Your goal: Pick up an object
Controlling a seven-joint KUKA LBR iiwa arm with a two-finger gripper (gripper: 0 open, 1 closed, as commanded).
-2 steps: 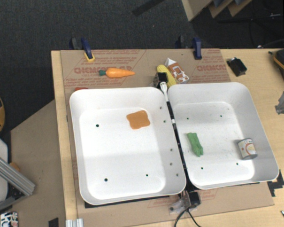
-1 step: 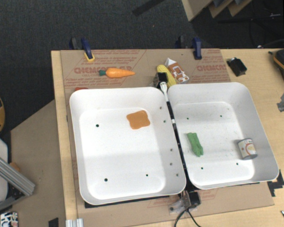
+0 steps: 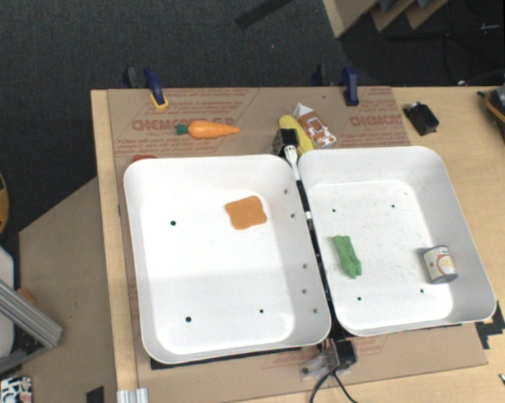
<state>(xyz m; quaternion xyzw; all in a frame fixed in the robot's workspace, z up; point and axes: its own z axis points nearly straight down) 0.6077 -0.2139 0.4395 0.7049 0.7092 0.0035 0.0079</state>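
A flat orange piece [image 3: 245, 212] lies in the upper middle of the left bin [image 3: 166, 325]. In the right bin [image 3: 452, 188] a green oblong object [image 3: 348, 256] lies near the left side, and a small silver can [image 3: 440, 263] with an orange label rests on its side near the right wall.
Behind the bins on the brown board lie a toy carrot [image 3: 208, 130], a yellow banana-like item [image 3: 295, 133] and a small brown packet [image 3: 317, 130]. Two blue clamps [image 3: 157, 90] [image 3: 350, 85] hold the board's far edge. Cables [image 3: 335, 364] hang at the front.
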